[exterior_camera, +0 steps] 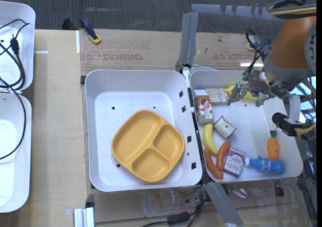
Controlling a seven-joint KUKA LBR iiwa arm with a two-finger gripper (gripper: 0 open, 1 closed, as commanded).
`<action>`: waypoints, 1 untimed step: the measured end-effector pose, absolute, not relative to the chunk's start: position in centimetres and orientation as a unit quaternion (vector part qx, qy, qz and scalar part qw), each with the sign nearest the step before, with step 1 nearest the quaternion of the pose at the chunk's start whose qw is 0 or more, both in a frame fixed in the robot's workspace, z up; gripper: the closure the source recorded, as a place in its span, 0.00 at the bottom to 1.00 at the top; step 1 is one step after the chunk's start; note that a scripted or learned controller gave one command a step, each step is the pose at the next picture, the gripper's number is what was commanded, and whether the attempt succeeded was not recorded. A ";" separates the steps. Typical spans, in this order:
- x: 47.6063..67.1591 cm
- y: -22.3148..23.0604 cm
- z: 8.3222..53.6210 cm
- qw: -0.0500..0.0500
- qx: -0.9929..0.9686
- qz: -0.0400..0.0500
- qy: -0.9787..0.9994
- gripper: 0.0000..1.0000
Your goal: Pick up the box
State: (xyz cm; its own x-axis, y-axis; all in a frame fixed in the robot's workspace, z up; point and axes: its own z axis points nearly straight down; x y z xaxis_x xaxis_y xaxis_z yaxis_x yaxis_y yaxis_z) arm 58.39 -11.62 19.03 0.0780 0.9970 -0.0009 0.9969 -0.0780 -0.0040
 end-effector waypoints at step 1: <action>56.6 -9.2 11.3 0.000 -0.554 0.000 -0.833 0.00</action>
State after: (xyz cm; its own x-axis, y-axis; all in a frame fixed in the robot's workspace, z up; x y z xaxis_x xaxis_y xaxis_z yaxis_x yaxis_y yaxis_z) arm 56.61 -9.24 11.31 -0.3870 0.9221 0.0002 0.9221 0.3870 -0.0012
